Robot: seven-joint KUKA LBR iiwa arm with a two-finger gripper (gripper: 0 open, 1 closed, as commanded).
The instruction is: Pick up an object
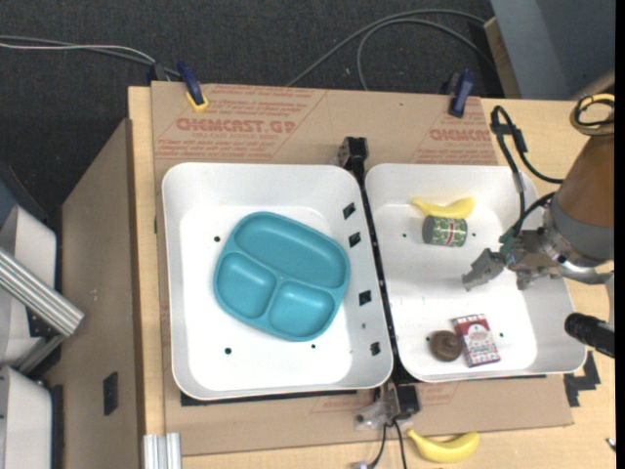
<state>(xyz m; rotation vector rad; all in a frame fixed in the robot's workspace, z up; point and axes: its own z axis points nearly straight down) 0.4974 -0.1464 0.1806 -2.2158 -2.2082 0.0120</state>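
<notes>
Bright, even overhead light; soft shadows, slightly grainy focus.

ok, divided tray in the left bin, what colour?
Teal-blue divided tray, clearest in the camera view.

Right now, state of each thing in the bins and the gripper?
Blue plate: flat in the left bin, right side up.
Banana: lying at the back of the right bin.
Green can: on its side, next to the banana.
Card box: lying flat.
Brown lump: beside the box.
Gripper: open, holding nothing.
</notes>
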